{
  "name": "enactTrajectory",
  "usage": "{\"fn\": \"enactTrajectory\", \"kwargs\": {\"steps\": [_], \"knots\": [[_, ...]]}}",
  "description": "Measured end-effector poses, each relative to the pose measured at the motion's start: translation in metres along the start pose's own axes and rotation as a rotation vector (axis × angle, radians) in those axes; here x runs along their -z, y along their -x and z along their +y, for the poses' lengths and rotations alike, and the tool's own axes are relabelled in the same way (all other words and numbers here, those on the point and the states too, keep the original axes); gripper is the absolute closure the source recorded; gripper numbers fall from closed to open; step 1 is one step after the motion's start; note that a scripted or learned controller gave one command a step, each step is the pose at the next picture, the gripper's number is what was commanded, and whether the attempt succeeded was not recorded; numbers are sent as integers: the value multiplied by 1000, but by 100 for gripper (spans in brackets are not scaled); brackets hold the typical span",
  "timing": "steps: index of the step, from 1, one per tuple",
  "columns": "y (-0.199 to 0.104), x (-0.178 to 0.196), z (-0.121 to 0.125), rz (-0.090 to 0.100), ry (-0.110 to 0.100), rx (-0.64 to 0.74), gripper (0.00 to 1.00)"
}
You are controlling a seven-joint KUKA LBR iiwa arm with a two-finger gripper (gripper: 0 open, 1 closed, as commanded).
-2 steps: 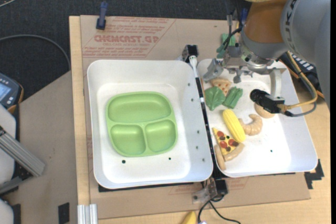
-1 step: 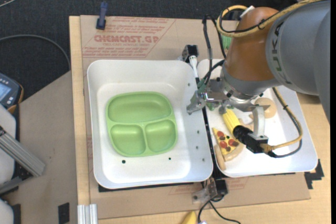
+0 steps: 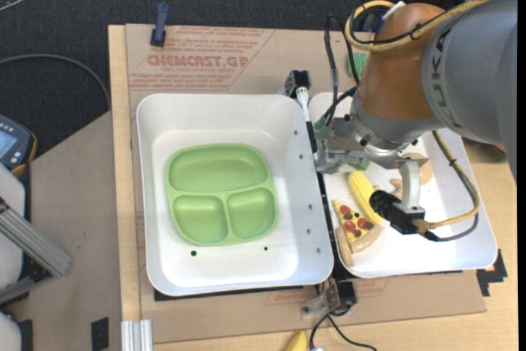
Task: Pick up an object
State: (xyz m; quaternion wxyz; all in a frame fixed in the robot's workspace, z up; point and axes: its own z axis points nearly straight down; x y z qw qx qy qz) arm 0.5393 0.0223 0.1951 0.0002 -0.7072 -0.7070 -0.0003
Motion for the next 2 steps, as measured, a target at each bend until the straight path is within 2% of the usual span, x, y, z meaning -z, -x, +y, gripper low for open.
{"fn": "enactTrajectory", "kwargs": {"steps": [1, 2], "knots": [[-12, 106, -35, 2, 11, 3, 100], [-46, 235, -59, 4, 17, 7, 100]]}}
